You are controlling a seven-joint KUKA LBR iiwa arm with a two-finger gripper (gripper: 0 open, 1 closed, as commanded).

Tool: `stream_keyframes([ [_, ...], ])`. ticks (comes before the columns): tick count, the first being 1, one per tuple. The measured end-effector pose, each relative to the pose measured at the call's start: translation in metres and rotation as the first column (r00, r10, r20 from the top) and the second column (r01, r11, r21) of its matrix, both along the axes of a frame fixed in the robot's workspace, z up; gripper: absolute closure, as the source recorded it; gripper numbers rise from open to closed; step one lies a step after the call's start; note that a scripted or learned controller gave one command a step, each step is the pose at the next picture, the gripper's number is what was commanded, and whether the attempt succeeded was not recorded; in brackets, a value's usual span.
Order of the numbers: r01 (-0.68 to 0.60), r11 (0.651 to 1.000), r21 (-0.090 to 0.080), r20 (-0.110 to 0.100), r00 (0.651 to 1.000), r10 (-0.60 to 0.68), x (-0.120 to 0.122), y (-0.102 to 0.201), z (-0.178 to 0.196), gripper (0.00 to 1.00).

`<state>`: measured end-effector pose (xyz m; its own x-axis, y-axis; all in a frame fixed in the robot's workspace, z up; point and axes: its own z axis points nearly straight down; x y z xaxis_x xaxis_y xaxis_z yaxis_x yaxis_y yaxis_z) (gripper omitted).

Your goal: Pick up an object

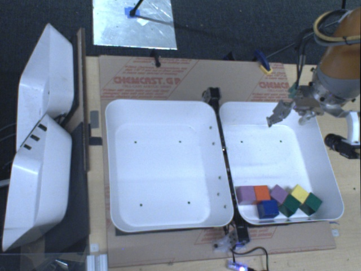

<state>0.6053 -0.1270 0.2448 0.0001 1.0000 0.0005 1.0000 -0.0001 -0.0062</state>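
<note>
Blocks (279,200) lay clustered along the near edge of the right bin (333,174), touching one another. They looked small, rigid and light; the outermost green block (311,203) offered the freest faces to pinch. The claw (278,115) hung over the bin's far end, well apart from them, arm angled in from the right. Claw opening: could not tell.

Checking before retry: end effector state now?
End effector: fingers' state cannot be told; nothing visibly held, above the right bin's far end.
</note>
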Motion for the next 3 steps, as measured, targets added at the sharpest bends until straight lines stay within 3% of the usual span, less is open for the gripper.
stream_keyframes([
  [1,-0.001,1.0,-0.001,0.007,1.0,0.001,0.001,0.0,0.004,0.0],
  [3,0.0,1.0,0.0,0.002,1.0,0.0,-0.01,-0.005,-0.115,0.0],
])
